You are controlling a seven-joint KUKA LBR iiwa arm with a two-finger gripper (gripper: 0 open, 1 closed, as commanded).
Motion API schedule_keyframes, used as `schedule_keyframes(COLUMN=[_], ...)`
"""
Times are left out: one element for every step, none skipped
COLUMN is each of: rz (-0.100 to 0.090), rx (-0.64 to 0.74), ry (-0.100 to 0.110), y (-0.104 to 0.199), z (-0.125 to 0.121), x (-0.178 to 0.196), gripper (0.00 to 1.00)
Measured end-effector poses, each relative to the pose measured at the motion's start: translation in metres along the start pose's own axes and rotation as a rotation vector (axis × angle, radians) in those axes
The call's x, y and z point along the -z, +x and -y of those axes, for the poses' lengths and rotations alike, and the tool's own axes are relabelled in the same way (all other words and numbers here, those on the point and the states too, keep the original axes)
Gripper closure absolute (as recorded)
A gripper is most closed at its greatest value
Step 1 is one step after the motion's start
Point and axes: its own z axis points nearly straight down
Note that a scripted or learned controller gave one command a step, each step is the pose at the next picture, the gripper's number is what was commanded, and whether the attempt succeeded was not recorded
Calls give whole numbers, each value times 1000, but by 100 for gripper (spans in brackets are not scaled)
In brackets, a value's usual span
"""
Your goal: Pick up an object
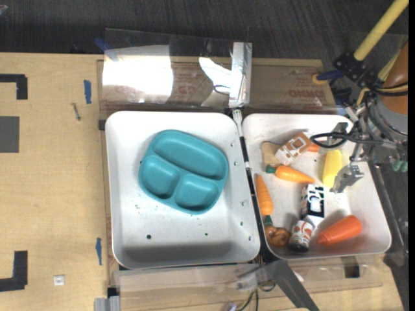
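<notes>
The right bin (376,203) holds several toy foods. A yellow piece (331,167) lies near its middle, with a small carrot (292,173) to its left and a brown-and-white piece (291,149) above that. A black-and-white bottle (314,200) and a red-and-white can (301,233) lie lower down. A fat orange carrot (340,230) lies at the lower right. A long carrot (264,197) runs along the left wall. My gripper (350,173) hangs low over the bin's right side, just right of the yellow piece, and nothing shows in its grasp.
The left bin (123,232) holds a teal divided plate (183,170). A small brown ball (277,236) sits in the right bin's lower left corner. A yellow pole (382,21) and cables stand at the upper right, beside the arm (392,109).
</notes>
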Motion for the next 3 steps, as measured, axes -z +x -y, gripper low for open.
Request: schedule_keyframes(rz=[26, 7, 9], rx=[-57, 99, 187], ry=[7, 0, 2], y=[10, 54, 1], z=[3, -33, -32], x=[-126, -152, -153], gripper=[0, 0, 0])
